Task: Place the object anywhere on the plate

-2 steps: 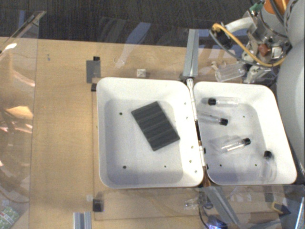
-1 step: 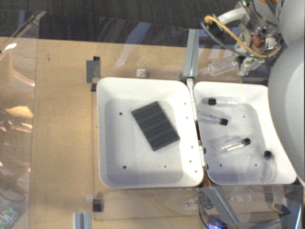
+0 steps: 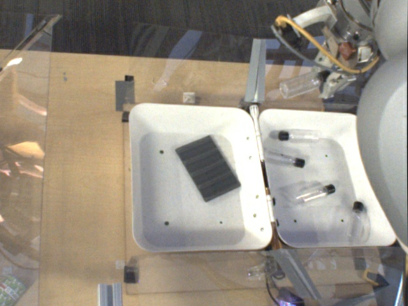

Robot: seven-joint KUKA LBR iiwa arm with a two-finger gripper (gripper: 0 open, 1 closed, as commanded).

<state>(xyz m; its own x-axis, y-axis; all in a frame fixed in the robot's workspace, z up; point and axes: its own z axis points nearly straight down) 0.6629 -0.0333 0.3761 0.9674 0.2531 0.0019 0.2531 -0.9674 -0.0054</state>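
Two white bins [image 3: 191,113], one dark ridged plate [image 3: 208,168], five clear black-capped tubes [image 3: 298,134]

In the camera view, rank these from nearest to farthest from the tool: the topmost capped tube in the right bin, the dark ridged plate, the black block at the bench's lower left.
From the tool:
1. Topmost capped tube, right bin, upper part.
2. Dark ridged plate, left bin, middle.
3. Black block, bench, lower left.

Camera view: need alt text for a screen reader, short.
Overhead slanted view of two shallow white bins side by side on a wooden bench: the left bin holds a dark grey ribbed rectangular plate, and the right bin holds four clear plastic tubes with black caps. The grey arm's hand is above the right bin's far edge with a clear tube at it.
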